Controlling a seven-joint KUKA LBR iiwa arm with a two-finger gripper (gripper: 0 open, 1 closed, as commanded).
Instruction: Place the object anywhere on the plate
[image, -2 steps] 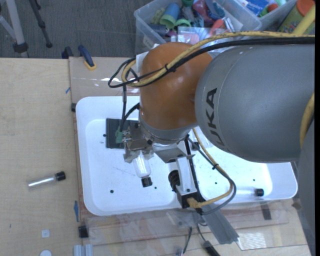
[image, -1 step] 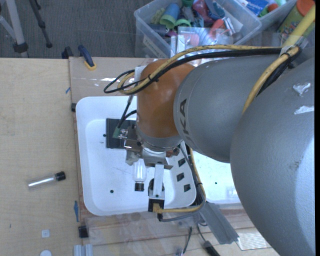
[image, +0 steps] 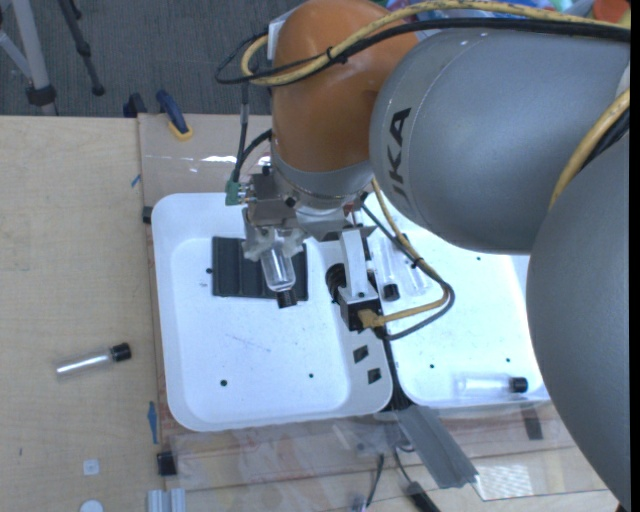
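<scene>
Camera view: wooden bench (image: 70, 250), two white bins (image: 200, 400).

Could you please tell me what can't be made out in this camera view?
- Right bin: largely covered by the arm.
- Dark plate in the left bin: its right part is hidden behind the gripper.
- Clear tube in the right bin: too faint to tell its contents.
- Gripper: whether it holds anything is unclear.

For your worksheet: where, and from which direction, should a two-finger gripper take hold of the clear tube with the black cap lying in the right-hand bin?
Probably at mid-barrel, coming straight down. The clear tube lies flat on the floor of the right bin, roughly parallel to its near wall, black cap to the right. Fingers closing across the narrow barrel should straddle it; the ends offer little hold.
</scene>
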